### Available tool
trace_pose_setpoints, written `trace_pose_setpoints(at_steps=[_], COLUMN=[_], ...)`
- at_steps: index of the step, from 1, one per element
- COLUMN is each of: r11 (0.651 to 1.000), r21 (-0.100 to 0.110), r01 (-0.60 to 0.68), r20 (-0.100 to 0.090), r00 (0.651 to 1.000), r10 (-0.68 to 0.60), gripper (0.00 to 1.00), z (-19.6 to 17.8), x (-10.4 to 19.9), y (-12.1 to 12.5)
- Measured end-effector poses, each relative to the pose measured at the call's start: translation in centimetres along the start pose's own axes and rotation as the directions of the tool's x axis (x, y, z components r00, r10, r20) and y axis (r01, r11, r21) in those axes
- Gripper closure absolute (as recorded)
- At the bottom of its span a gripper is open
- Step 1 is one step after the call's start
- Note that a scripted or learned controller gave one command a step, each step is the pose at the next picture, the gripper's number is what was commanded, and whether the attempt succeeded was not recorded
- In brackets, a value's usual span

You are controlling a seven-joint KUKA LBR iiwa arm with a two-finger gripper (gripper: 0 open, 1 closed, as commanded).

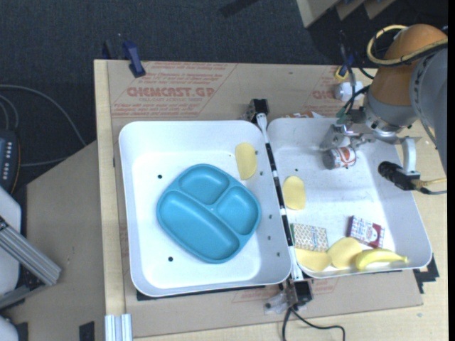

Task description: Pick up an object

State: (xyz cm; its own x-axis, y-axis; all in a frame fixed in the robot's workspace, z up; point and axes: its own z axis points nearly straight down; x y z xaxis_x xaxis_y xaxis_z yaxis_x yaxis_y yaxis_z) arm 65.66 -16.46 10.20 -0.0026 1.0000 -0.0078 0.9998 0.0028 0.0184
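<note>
blue tray (207, 212) in left bin (142, 190)

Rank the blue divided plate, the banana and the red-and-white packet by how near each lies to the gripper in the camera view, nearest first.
From the gripper, in the right bin's far part:
1. Red-and-white packet, right bin, near side.
2. Banana, right bin's near edge, just past the packet.
3. Blue divided plate, middle of the left bin.

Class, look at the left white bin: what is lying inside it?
Inside the shallow white left bin lie a blue three-compartment plastic plate and, near the far right corner, a pale yellow oval piece. Whatever is beneath the plate is covered.
</note>
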Motion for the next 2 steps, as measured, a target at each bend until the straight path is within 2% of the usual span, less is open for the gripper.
trace_pose_setpoints(at_steps=[1, 2], r11=[1.000, 1.000], r21=[0.005, 0.016], r01=[-0.001, -0.001], r20=[-0.003, -0.008], r00=[1.000, 1.000], r10=[0.001, 0.001], gripper=[1.00, 1.00], z=[1.1, -8.5], x=[4.1, 11.2], y=[1.4, -2.1])
